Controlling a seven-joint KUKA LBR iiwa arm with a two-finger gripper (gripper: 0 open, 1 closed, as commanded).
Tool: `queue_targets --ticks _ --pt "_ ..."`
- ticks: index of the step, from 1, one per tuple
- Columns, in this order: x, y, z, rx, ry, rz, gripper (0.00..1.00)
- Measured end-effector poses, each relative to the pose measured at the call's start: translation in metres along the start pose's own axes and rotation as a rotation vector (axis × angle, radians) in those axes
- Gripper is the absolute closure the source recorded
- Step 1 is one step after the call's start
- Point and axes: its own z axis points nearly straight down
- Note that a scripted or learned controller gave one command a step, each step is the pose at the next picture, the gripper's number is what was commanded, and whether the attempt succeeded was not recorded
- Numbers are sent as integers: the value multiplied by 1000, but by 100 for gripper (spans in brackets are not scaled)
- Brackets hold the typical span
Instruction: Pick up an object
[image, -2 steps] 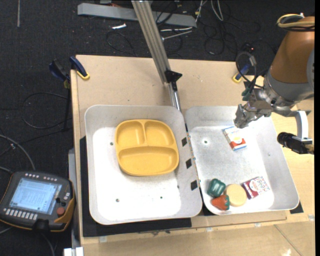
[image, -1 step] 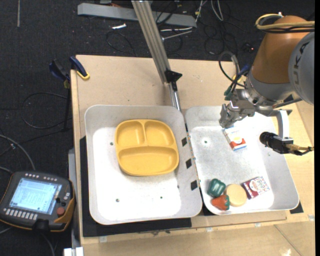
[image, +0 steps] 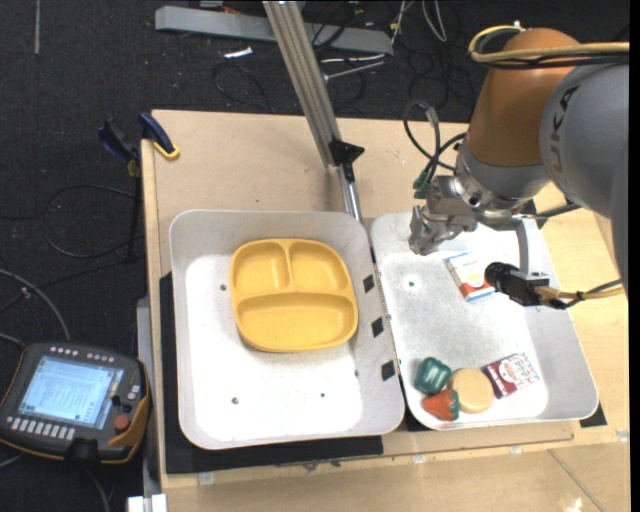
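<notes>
My gripper (image: 428, 235) hangs over the far left part of the right bin (image: 570, 395), with nothing visibly in it. A small white carton with red and blue print (image: 467, 275) lies just to its right on the bin floor. At the bin's near end sit a green pepper (image: 433, 374), a red piece (image: 441, 405), a round yellow piece (image: 473, 391) and a red packet (image: 512, 374), close together. A yellow divided plate (image: 293, 295) lies in the left bin (image: 200, 400).
A slanted metal pole (image: 310, 85) comes down to the bench behind the gap between the bins. A black cylinder with a cable (image: 511, 283) juts from the arm over the right bin. A teach pendant (image: 70, 398) lies off the bench at lower left.
</notes>
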Motion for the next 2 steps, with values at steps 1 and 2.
queue_targets --ticks 1,2 --pt "59 1 1 -1 1 -1 100" --pt "114 24 8 -2 1 -1 100"
